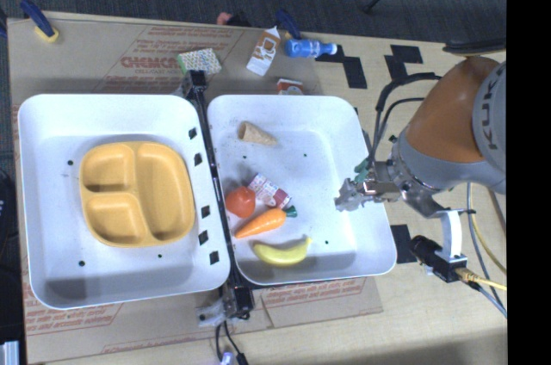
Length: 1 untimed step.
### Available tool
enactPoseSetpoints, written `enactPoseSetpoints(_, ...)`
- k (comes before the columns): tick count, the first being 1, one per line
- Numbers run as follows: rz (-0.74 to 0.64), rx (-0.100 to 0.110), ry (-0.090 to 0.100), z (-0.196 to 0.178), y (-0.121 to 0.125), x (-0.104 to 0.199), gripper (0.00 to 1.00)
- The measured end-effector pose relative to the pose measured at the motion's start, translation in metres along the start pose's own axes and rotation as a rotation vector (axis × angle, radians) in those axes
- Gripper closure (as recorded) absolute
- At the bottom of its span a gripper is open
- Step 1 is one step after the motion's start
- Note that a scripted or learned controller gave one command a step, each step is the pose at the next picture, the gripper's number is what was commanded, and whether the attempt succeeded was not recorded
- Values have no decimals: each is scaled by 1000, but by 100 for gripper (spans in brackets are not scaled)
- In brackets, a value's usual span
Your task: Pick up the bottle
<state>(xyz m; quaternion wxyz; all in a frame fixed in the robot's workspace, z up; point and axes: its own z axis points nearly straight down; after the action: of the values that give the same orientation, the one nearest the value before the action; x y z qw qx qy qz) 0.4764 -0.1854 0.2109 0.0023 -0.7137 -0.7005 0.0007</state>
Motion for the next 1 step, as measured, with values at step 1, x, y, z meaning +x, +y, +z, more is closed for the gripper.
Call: enactPoseSetpoints(1,3,-2,-2,3,0,-21,100)
